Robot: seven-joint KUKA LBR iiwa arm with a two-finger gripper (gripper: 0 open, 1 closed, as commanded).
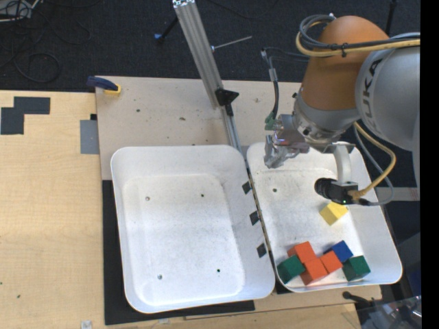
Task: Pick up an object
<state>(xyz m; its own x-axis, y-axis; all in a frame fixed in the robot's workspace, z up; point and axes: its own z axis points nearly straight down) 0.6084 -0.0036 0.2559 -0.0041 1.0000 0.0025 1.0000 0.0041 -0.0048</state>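
My gripper (273, 157) hangs over the far left corner of the right bin (296, 196), under the grey arm with its orange band. A yellow block (333, 213) lies mid-bin toward the right, well apart from the gripper. At the bin's near end sits a cluster: orange blocks (314, 269), a blue block (342, 249) and two green blocks (291, 268) (356, 267). I see no block at the gripper's tip.
The left bin (130, 184) lies beside the right one, with black clips (252, 217) along the shared rim. A slanted aluminium bar (202, 53) rises behind the bins. A black fitting with a green light (333, 190) hangs off the arm near the yellow block.
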